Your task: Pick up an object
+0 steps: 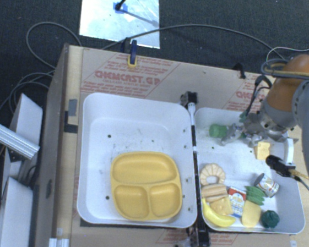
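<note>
Cardboard-topped bench [149, 75], two white bins. Left bin [94, 141]: yellow divided tray [146, 185]. Right bin [293, 216]: green block [217, 131] near gripper [236, 134], banana [216, 216], ring-shaped pastry [213, 174], small can [270, 186], yellow wedge [261, 150], dark green broccoli [269, 218]. Finger state: cannot tell. Nothing visibly gripped.

light is even and fairly bright, falling from above, with soft faint shadows inside the white bins [144, 113]. a silvery sheet [122, 10] on the dark floor throws back a pale glare. the picture is slightly soft and grainy, and small items in the right bin blur together.
</note>
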